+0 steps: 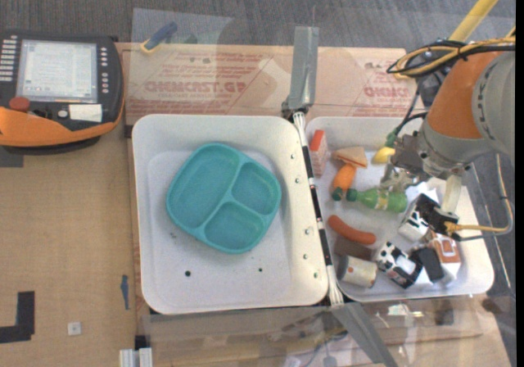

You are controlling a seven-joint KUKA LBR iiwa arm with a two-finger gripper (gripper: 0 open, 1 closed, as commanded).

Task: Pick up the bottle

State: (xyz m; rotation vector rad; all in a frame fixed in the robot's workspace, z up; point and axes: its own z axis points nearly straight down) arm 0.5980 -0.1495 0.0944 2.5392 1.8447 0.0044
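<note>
Right bin, centre: green plastic bottle (378, 198) lying on its side, long axis running left-right, neck end toward the left next to an orange carrot-shaped toy (343, 181).
bottle neighbours: red sausage-shaped toy (352, 231) just near of it, yellow lemon-like piece (382, 155) on the far side, black-and-white cow figure (387, 256) further near.
gripper: two-finger gripper (396, 184) directly over the right end of the bottle, very close to it or touching, can't separate the two from this angle.
jaws: cannot tell whether open or closed, the tips merge with the bottle and clutter; no grip confirmed.
arm: grey arm with orange band (461, 108) coming in from the right, wrist over the right bin's far-right part.
left bin: shallow white bin (155, 275) with a teal three-compartment plastic plate (224, 197) lying flat in the middle.
right bin: shallow white bin (479, 275), crowded; black and white blocky objects (426, 222) just right of the bottle.
risk 1: gripper sits near the bottle's end rather than its middle, so my guess is the bottle could pivot or slip out on lift.
risk 2: round body lying flat, likely to roll away from closing fingers toward the sausage toy.
risk 3: clutter close on the right, fingers may catch a blocky object instead of or along with the bottle.
risk 4: a hard push down could wedge the bottle against the bin floor.
</note>
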